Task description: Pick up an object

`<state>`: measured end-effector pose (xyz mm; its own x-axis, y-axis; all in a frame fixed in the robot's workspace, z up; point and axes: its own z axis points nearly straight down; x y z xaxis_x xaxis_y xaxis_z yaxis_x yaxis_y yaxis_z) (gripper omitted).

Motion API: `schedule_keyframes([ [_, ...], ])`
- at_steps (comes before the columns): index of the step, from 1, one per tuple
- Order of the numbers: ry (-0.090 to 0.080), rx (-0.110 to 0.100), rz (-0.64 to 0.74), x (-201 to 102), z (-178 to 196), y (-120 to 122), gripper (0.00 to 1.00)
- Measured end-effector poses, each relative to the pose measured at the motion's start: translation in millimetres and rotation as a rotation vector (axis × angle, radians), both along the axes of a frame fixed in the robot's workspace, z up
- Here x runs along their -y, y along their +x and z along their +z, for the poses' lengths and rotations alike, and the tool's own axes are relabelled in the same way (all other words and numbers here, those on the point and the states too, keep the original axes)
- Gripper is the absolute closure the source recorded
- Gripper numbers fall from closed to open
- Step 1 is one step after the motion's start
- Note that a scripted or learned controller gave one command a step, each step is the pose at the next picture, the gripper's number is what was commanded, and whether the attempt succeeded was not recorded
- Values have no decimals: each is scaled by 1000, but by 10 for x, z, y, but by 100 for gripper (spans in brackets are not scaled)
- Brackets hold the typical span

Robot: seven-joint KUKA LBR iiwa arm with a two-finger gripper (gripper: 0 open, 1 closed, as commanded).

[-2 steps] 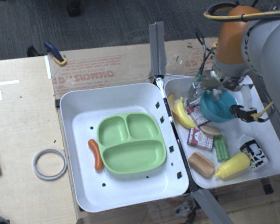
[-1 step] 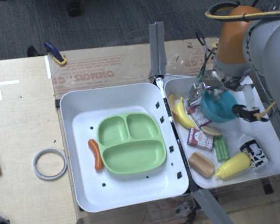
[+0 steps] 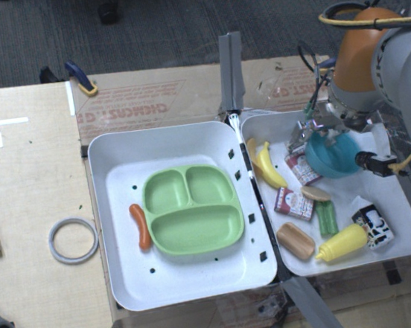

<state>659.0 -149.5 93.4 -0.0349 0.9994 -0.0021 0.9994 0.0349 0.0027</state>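
Where the arm [image 3: 383, 61] reaches in over the right bin [image 3: 397, 247], the gripper [image 3: 313, 129] sits at the rim of a teal bowl [image 3: 336, 156]; whether it is spread or pinching cannot be told from this angle. The bowl appears tilted, its opening facing the gripper, near the bin's far side. Just left of it a banana [image 3: 267, 165] runs its long axis from the far wall toward the bin's middle, stem end farthest from the onlooker. Two small red-and-white packets [image 3: 302, 169] [image 3: 293, 203] lie between banana and bowl. Nearer the front edge lie a tan bread-like piece [image 3: 296, 240], a green item [image 3: 327, 218] standing lengthwise front to back, a yellow squeeze bottle [image 3: 341, 243] pointing its nozzle left and forward, and a black-and-white block [image 3: 371, 226].

The left bin [image 3: 117, 231] holds a green divided plate [image 3: 193, 210], with an orange sausage-shaped item [image 3: 140, 225] just beside the plate's left edge, long axis front to back.

Both bins rest on brown cardboard [image 3: 144, 100] over a pale wooden bench [image 3: 29, 190]. A grey ring [image 3: 73, 239] lies on the bench left of the bins, and a blue clamp [image 3: 81, 78] grips the far edge. Dark carpet [image 3: 134, 19] lies beyond.
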Motion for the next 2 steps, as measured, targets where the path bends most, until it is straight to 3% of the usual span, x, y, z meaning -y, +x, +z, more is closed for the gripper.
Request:
schedule_keyframes([
  [1,-1,7,2,-1,172,33,100],
  [2,-2,15,-141,-61,120,56,100],
])
